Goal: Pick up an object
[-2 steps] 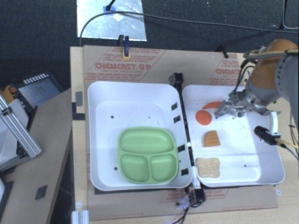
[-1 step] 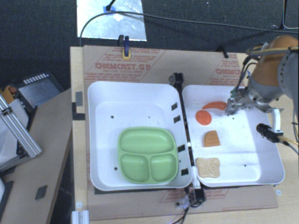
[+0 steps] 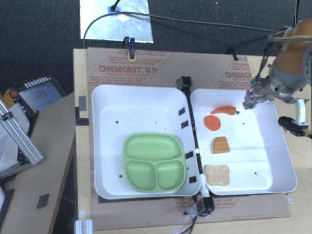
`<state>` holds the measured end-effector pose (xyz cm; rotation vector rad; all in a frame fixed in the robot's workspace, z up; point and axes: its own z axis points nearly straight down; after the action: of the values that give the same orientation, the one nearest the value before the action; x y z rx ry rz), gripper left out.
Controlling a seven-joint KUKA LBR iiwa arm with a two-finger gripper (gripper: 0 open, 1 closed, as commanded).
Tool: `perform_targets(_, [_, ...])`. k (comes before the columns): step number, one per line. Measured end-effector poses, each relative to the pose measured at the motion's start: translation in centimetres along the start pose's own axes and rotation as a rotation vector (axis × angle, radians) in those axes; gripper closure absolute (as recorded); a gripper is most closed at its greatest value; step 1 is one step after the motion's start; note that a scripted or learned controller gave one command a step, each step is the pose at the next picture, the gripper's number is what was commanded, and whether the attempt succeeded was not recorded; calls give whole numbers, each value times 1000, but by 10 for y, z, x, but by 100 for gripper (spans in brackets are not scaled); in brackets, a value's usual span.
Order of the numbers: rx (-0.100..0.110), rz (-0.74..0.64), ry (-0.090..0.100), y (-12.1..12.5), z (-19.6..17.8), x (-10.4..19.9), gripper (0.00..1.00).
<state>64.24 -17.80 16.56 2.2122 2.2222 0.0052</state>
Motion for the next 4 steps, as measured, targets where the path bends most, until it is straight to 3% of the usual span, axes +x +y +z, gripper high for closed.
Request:
perform_targets(2, [-1,0,0,1,-100,-8,100])
perform_targets(4, [5,-5,3,1,-100,110,100])
